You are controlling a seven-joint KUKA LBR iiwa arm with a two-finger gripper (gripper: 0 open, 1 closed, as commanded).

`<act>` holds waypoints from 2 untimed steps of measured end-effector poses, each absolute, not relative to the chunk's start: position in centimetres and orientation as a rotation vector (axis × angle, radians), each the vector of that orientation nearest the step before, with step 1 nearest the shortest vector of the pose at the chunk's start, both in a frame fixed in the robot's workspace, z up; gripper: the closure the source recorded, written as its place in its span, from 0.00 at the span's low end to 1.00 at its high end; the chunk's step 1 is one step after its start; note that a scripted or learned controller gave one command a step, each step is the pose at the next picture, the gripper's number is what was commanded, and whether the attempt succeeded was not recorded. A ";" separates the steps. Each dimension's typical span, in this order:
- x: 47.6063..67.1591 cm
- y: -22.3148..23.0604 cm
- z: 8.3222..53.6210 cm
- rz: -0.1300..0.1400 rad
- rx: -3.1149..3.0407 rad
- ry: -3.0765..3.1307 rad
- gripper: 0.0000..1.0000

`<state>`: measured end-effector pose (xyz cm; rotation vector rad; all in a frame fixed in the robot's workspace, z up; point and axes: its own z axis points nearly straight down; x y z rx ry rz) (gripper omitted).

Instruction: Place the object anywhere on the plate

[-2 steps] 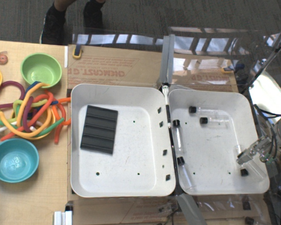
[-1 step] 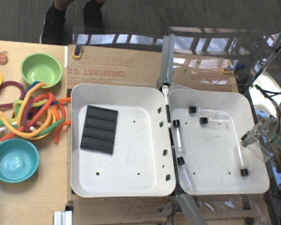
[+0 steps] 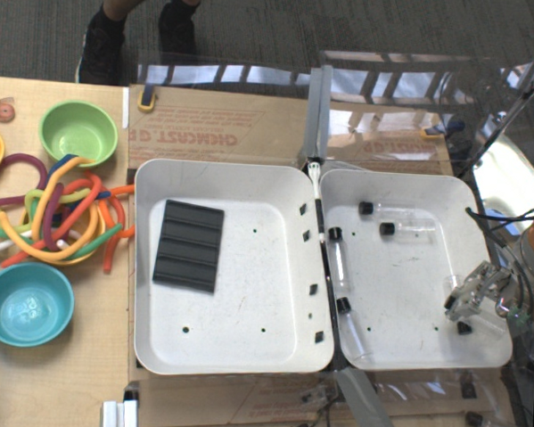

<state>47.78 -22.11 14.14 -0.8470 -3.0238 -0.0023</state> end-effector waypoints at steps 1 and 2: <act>49.0 -22.2 20.0 0.000 -0.917 -3.008 1.00; 47.8 -21.2 14.5 -0.001 -0.705 -3.062 1.00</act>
